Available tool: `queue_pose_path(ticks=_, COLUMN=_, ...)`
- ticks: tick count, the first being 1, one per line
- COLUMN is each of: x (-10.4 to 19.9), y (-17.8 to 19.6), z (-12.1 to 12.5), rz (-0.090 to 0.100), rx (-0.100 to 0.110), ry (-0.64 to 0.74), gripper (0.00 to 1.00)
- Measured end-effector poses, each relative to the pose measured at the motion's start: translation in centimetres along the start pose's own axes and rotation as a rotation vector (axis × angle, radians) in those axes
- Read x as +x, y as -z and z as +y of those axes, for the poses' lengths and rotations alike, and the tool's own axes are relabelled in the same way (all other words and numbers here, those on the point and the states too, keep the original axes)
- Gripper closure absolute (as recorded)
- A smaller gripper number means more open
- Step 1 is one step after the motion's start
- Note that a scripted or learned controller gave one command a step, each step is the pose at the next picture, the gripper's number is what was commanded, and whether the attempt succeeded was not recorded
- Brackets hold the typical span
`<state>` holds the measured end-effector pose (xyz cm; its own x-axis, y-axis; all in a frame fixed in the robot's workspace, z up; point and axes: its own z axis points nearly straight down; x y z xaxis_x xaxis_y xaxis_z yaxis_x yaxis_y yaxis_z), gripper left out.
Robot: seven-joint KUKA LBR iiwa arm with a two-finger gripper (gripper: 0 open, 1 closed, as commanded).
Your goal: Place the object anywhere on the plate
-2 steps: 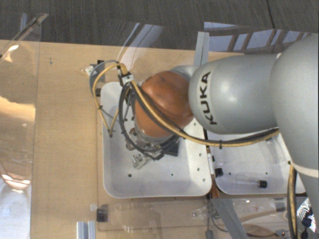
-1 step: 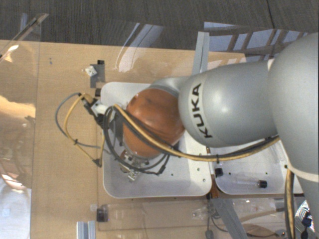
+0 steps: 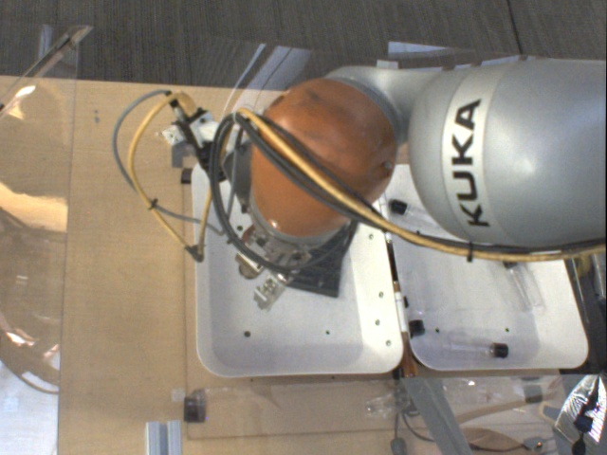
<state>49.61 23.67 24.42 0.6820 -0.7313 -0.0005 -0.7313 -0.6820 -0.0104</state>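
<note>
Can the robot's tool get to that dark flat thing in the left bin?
Probably yes. The tool hangs in the left bin right beside the dark flat thing, whose visible edge looks uncovered; the arm hides the rest.

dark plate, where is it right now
In the camera view the dark plate lies in the left bin, toward its back right, mostly hidden under the arm's orange band.

My one camera hangs above the table (image 3: 114, 254), looking down at a slant on both bins (image 3: 285, 349); the arm (image 3: 493, 159) looms close, probably hiding much.
</note>
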Motion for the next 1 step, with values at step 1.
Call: queue_pose_path(ticks=1, x=0.03, y=-9.05, z=0.05, rz=0.000, rx=-0.003, ry=-0.427, gripper=1.00)
